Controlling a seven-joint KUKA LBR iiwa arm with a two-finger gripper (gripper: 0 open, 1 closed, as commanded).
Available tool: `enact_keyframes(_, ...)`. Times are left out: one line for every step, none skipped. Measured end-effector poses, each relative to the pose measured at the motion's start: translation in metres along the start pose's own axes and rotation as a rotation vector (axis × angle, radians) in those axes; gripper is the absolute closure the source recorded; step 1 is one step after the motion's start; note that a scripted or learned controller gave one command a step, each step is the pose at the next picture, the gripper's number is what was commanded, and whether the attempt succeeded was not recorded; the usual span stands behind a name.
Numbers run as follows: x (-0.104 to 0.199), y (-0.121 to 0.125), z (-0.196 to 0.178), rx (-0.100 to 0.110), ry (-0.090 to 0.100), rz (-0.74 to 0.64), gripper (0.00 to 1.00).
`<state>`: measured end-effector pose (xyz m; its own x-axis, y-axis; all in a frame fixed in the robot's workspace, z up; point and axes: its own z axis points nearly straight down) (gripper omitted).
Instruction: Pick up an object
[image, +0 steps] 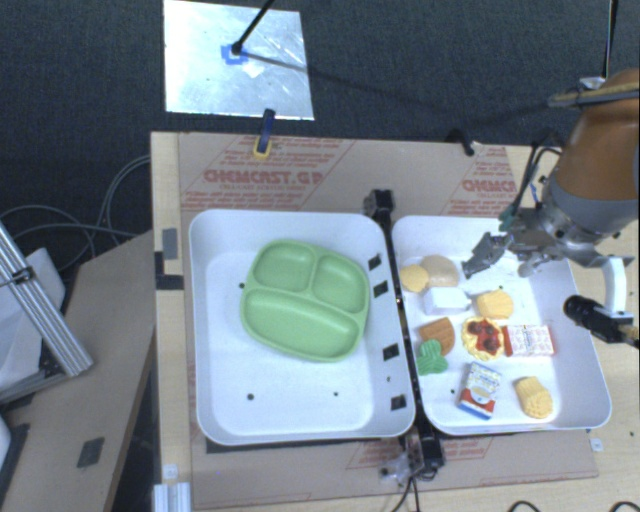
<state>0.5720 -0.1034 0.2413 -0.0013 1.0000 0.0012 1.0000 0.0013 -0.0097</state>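
Bench (330, 160) carries two white bins side by side. Left bin (215, 300) holds a green divided plate (305, 300), three compartments, tilted a bit in the bin. Right bin (585, 400) holds all the small toy food, so the pick has to happen there.

Arm (600, 150) reaches in from the right, orange band above the grey wrist, hanging over the upper right part of the right bin. Gripper (487, 255) points down and left; I cannot tell from this angle whether it is spread or closed, and nothing shows between its tips.

Key relation: nearest thing is the tan bun-like piece (438, 268), just left of the gripper tip and slightly lower in the view, roundish with no clear long axis, so approach angle likely matters little. A white block (446, 298) sits just below it, touching or nearly so (could crowd a grasp). A yellow round piece (413, 278) is just left of the bun.

Further down: yellow chunk (494, 304), pizza-like disc (484, 338), red and white packet (531, 341), brown piece (437, 333), green piece (431, 358), small carton (482, 388), yellow cookie (535, 397). All loosely clustered, several touching.

Judgement: pick not yet made; a short move left and down should reach the bun.
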Motion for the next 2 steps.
enact_keyframes(0.0,0.002,-0.006,-0.012,-0.001,-0.002,0.0)
enact_keyframes(0.001,-0.006,0.052,-0.007,0.0,0.0,0.0)
